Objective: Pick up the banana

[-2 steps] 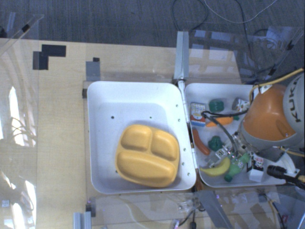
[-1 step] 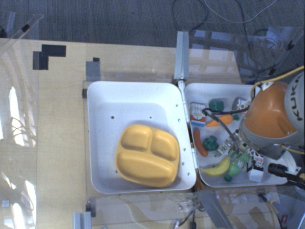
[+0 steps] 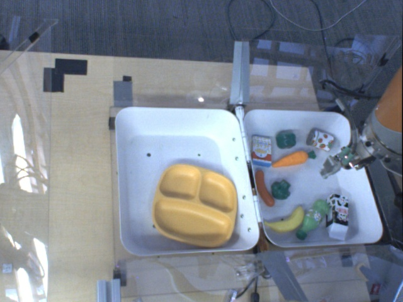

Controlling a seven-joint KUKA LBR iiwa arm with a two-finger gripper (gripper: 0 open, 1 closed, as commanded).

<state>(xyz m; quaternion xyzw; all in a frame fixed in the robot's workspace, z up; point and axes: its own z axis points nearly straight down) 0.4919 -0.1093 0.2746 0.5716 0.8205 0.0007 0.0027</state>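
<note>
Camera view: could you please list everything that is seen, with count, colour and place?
bins: 2, white, side by side on the bench
tray: 1, yellow, left bin
banana: 1, yellow, right bin, near edge
carrot: 1, orange, right bin middle
sausage: 1, red-orange, right bin, left side
green items: 3, green, right bin
small cartons: 3, mostly white, right bin
arm: 1, grey and orange, right
gripper: 1, grey, over right bin

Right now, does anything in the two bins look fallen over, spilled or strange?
Nothing is spilled or broken. In the right bin the small cartons lie tipped: the cow-print one near the front and another at the back. The banana lies flat beside a green bottle. The yellow tray sits slightly askew in the left bin.
</note>
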